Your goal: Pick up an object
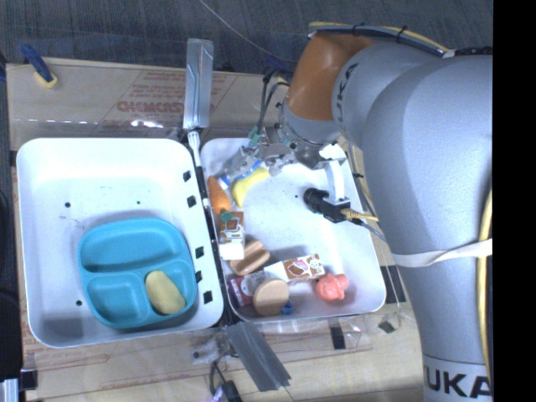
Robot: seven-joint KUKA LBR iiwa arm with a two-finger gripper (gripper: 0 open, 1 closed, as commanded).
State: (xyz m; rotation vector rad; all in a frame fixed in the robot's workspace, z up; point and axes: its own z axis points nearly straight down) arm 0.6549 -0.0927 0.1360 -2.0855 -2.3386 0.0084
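Banana (249, 184), a light, stiff, slick toy by our guess, lies just below the claw (266, 153); we would pinch its middle. Whether the claw grips anything we cannot tell.

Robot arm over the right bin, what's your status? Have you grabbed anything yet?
Gripper low at right bin's far end, over the banana. No grab confirmed. Carrot crowds alongside the banana.

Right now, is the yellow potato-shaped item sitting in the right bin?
No, the yellow item lies in a compartment of the blue tray in the left bin.
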